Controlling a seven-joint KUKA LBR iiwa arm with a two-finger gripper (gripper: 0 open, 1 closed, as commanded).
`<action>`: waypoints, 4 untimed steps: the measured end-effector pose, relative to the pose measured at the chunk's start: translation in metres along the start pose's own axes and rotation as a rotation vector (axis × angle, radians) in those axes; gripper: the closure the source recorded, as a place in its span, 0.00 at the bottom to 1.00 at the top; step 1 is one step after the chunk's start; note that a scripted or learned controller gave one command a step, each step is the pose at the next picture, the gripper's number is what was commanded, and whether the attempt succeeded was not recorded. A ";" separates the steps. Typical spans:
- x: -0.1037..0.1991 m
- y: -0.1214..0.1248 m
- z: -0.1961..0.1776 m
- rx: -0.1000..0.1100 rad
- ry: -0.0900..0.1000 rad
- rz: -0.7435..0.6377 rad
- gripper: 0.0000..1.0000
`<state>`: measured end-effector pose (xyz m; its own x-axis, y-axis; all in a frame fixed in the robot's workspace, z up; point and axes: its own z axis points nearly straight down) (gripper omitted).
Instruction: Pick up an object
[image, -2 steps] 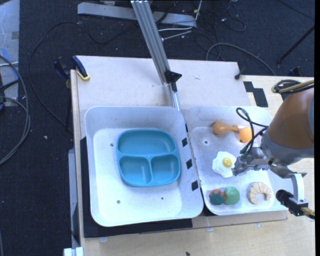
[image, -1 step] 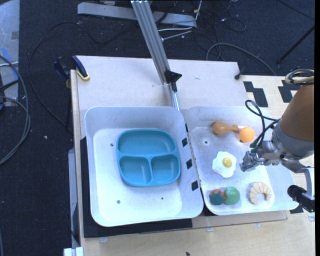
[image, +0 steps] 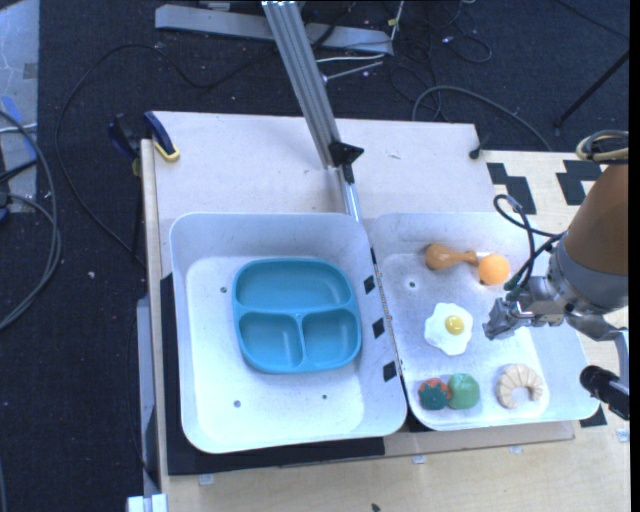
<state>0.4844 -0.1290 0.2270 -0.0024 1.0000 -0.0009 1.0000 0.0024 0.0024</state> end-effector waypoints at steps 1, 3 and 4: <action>0.054 0.009 -0.009 0.000 0.002 -0.006 1.00; 0.148 0.038 -0.023 0.000 0.002 -0.006 1.00; 0.201 0.041 -0.022 0.002 0.002 -0.007 1.00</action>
